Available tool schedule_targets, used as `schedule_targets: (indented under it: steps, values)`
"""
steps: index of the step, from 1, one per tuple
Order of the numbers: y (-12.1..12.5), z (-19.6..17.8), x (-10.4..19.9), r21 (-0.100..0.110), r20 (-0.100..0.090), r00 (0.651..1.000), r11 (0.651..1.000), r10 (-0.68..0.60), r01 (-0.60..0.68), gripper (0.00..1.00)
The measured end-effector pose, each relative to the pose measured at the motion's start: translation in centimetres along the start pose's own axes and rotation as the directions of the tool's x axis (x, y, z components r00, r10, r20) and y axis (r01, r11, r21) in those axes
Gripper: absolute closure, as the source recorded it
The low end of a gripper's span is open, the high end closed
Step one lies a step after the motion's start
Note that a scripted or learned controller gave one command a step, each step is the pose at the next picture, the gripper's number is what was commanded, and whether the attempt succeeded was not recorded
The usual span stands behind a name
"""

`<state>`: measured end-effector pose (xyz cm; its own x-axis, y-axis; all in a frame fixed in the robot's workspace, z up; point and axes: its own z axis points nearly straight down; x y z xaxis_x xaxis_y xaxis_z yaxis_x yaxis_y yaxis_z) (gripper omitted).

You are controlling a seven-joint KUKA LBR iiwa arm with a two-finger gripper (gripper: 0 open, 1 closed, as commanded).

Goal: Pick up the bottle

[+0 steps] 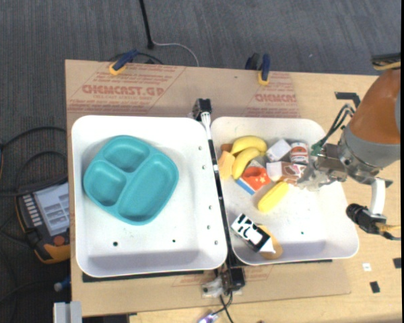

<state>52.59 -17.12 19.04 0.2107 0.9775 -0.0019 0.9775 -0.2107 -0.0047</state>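
My end effector (310,175) sat beside the bottle (297,159); grip state unclear. Risk: crowding banana (246,155) and carton (277,149) could spoil the grasp.

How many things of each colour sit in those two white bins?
Teal: 1, the divided plate
Yellow: 2, the bananas and a yellow piece
Red or orange: 2, a carton and a can
Black and white: 1, the bottle
Total: 6

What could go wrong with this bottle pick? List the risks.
1. The arm hovers amid tight clutter: red-and-white can, white box, yellow fruit. It may grab or shove the wrong thing.
2. The black-and-white bottle lies flat by the bin's front wall, apart from the arm; a grasp there could slip.
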Motion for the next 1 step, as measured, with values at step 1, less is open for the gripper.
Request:
schedule_targets:
  steps: [1]
  values:
    - [0.01, -0.94, 0.02, 0.001, 0.000, 1.000, 1.000, -0.001, 0.001, 1.00]
